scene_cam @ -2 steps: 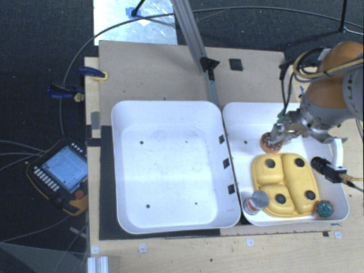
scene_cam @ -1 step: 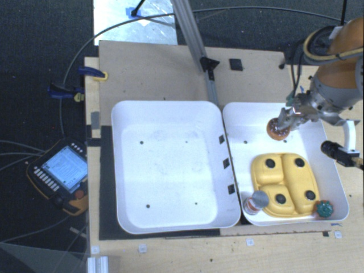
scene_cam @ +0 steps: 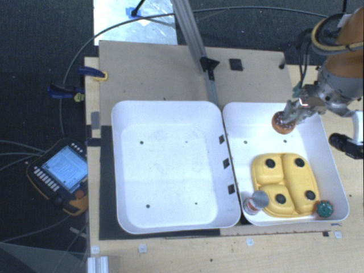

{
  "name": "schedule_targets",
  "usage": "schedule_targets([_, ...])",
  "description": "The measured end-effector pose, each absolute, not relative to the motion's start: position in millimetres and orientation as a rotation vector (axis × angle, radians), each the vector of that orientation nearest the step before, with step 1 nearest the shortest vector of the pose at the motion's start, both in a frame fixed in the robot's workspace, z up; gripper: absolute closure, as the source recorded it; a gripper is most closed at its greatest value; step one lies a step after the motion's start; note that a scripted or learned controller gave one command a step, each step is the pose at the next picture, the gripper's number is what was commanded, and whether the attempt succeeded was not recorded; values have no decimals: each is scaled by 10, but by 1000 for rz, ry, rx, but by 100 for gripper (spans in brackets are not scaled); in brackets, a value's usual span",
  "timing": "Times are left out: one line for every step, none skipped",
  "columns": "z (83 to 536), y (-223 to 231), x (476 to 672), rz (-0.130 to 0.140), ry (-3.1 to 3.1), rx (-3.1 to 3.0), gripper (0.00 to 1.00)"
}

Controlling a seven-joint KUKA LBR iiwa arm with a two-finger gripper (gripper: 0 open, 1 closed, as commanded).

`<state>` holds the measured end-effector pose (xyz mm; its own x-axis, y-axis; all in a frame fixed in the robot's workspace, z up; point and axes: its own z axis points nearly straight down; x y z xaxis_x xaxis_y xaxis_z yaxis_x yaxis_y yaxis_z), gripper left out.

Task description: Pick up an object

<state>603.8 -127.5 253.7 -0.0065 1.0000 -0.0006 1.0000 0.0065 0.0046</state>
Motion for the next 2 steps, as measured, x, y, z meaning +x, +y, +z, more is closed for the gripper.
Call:
schedule_targets([2410, -692, 6052, 4, 2232, 2210, 100])
schedule_targets([2285, -172, 6064, 3, 2232, 2211, 100])
